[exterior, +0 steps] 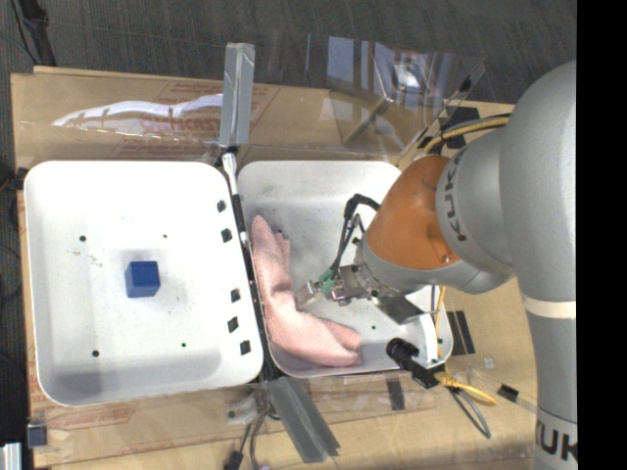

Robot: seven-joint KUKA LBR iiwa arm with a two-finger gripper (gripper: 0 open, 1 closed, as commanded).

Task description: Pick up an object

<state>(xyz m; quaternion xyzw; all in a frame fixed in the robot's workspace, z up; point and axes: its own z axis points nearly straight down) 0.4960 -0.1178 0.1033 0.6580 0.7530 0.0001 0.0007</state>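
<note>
Cloth (294,302) just at my hand's (328,289) nine o'clock.
It runs long from eleven to five; whether my hand is wide or narrow, I cannot tell.

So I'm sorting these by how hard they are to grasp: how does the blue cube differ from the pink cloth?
The blue cube is small, rigid and square-edged; the pink cloth is much larger, soft and bunched into a long curved strip. The cube sits alone in the middle of the left bin; the cloth lies along the left wall of the right bin, beside the gripper. Both rest on a white bin floor.
</note>
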